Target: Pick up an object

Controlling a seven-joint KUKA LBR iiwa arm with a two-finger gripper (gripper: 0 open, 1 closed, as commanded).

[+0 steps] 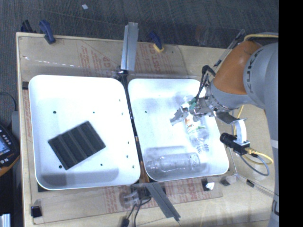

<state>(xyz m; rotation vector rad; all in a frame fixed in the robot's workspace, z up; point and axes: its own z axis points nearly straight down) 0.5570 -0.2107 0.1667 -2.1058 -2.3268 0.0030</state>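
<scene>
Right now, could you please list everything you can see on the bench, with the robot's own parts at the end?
White bins: two, side by side on the bench.
Ribbed pad: one, black, lying flat in the left bin, towards its near left corner.
Large clear bottle: one, transparent, lying on its side along the right bin's near wall.
Small clear bottle: one, transparent with a label, in the right bin, just below the pincer.
Clamps: two, blue, at the bench's far edge.
Arm: one, grey with an orange band, reaching in from the right.
Pincer: one, over the right bin.
</scene>
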